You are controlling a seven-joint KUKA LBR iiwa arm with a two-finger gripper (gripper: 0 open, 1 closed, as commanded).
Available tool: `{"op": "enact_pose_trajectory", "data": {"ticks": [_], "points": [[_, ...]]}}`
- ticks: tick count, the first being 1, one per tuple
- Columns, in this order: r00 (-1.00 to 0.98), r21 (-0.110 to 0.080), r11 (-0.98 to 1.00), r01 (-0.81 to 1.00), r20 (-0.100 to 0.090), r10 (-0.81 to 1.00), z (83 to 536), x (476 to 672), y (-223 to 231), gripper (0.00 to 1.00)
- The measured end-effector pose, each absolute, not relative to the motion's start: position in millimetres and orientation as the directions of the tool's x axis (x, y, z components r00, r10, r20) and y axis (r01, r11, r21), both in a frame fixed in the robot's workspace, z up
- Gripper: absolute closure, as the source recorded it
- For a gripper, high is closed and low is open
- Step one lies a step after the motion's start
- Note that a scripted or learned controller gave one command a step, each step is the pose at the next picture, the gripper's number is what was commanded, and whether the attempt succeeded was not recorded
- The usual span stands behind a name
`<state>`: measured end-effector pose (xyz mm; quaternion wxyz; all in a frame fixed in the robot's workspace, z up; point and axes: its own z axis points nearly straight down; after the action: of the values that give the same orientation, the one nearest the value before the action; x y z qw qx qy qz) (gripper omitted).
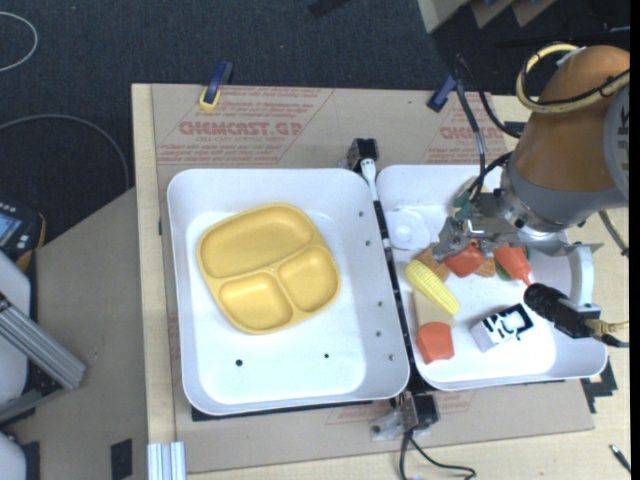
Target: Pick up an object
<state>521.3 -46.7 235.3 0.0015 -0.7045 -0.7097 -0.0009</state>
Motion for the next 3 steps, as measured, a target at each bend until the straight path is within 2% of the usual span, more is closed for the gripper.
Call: {"op": "enact_pose_trajectory", "data": {"ticks": [1, 2, 3], "points": [[-0.003, -0.005, 0.003, 1.000, 0.001, 1.000, 214, 528.4, -19, 1.00], [-0.001, -0.003, 0.001, 1.000, 0.001, 1.000, 215, 527.7, -18, 1.00], [-0.002, 0.004, 0.002, 1.000, 0.000, 1.000, 235, 526.4, -13, 1.00]]}}
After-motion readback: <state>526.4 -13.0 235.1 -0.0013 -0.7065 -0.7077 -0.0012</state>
